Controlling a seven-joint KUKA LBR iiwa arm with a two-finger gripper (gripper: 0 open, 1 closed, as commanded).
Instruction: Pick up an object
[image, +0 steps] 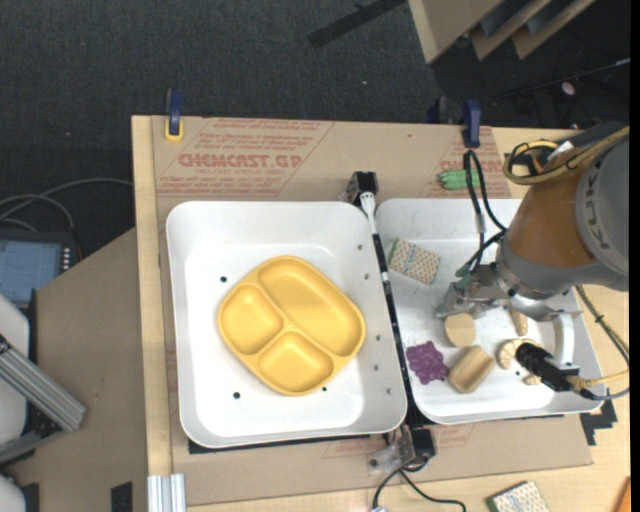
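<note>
My gripper (458, 304) hangs low over the middle of the right bin (440, 222), on the arm that reaches in from the right. Directly below its tip, touching or nearly so, lies a small round tan piece (459, 331). A tan cylinder (470, 370) rests near the front of that bin, with a purple lump (427, 361) to its left. Toward the bin's back left lies a patterned square tile (413, 260). Another small tan piece (518, 322) sits partly under the wrist. Nothing is visibly held.
The left bin (200, 250) holds a yellow divided plate (290, 324) at its centre. A black clamp (363, 184) sits at the back between the bins. A green object (456, 179) lies on the board behind the right bin.
</note>
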